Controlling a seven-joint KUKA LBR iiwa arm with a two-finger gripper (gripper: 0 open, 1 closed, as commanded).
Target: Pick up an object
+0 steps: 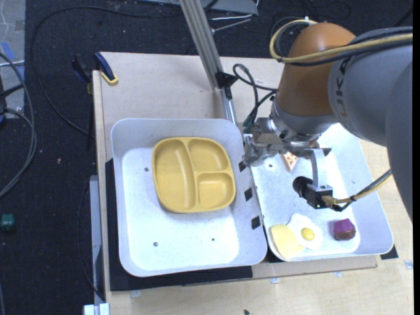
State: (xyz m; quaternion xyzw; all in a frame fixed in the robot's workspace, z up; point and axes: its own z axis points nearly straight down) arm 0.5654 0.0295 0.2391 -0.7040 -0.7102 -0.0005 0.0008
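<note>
The end effector [281, 151] is lowered into the right bin [367, 176] near a pizza slice [289, 159]; its state cannot be told. Nothing is seen lifted, so the pick is judged unfinished.

A yellow tray [194, 174] of smooth, slightly glossy plastic was noted. White bins [134, 195] appeared matt; the bench [157, 87] looked like pale wood.

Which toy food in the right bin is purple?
The small purple lump in the near right corner. Beside it lie a fried egg and a pale yellow slice.
</note>
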